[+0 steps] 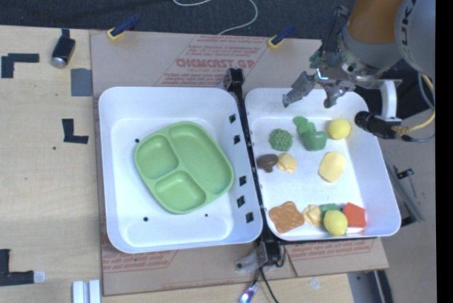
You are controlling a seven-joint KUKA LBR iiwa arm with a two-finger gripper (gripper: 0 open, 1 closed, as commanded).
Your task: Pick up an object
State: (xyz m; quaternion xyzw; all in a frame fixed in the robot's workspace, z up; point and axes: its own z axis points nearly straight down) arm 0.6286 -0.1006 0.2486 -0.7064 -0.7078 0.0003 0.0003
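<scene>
Right bin (375, 188), well toward the camera from the fingers: toast slice (286, 216), yellow ball (335, 222) and red block (355, 215) crowd the front wall, little room to close on them. Just below the fingers the green pepper (310, 133) and lemon (339, 129) sit apart; they look like light, hard, slick toy plastic, best pinched across the middle. Gripper (315, 90) hangs above the bin's far rim, fingers spread wide, holding nothing, open floor beneath

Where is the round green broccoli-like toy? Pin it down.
The round green broccoli-like toy lies in the right white bin, toward its left side, just above the small brown piece.
</scene>
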